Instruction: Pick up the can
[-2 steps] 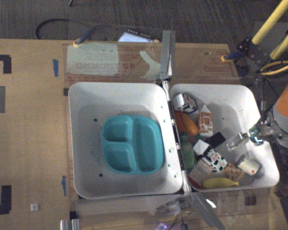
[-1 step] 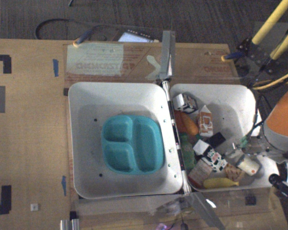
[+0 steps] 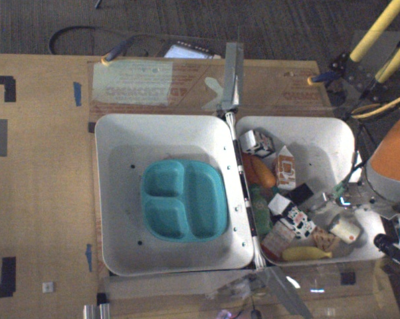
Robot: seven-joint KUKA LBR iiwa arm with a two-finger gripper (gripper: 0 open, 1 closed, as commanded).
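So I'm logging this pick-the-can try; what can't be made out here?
- Gripper: finger state too blurred and small in the camera view.
- Can: too small to confirm; label unreadable.
- Arm: cut off by the right edge.
- Banana: partly covered by neighbouring items.

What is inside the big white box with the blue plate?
Inside the left bin lies one teal divided plate, its three sections bare. Whatever might lie under the plate is covered. The bin floor around it is plain white.
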